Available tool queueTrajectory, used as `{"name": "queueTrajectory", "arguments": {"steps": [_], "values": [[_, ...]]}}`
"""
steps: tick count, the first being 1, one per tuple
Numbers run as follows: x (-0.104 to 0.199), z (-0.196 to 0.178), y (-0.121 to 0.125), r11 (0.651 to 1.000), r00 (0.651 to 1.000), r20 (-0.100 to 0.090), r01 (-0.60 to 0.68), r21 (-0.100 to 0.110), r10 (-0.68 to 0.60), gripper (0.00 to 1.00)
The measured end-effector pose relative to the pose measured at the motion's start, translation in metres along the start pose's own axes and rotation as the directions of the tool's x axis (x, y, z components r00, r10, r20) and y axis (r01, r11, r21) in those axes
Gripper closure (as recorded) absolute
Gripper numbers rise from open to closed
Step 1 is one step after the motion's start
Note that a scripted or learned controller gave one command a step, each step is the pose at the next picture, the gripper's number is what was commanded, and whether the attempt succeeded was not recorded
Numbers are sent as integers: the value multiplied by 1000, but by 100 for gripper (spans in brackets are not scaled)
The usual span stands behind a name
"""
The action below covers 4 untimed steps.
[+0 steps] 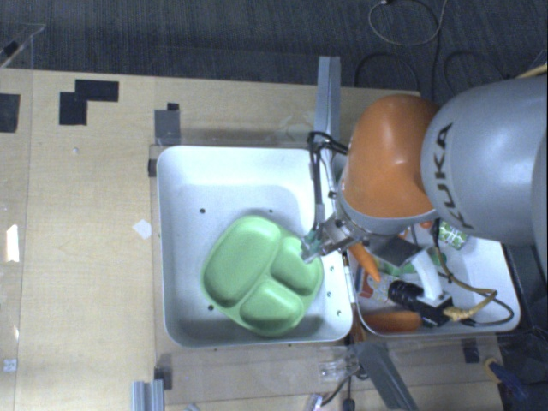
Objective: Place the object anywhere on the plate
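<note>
Gripper at plate's 3 o'clock rim | finger state: cannot tell | your risk: anything released here may slide off the edge.

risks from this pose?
1. The gripper sits at the right edge of the green plate, so a release may miss or catch the rim.
2. The plate lies near the left bin's right wall; the arm could nudge it.
3. The held object isn't discernible, so the grasp may have failed.
</note>
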<state>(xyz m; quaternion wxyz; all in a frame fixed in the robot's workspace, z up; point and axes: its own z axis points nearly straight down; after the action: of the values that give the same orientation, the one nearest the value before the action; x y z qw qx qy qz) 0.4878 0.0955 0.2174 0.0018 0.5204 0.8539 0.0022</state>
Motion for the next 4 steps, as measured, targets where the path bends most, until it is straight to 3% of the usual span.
{"name": "queueTrajectory", "arguments": {"steps": [1, 2, 3, 4], "values": [[-42, 33, -22, 999, 999, 0, 35, 1, -35, 100], [14, 15, 7, 943, 943, 0, 334, 0, -334, 100], [86, -1, 44, 960, 960, -1, 282, 0, -282, 100], [117, 58, 59, 846, 846, -3, 533, 1, -533, 100]]}}
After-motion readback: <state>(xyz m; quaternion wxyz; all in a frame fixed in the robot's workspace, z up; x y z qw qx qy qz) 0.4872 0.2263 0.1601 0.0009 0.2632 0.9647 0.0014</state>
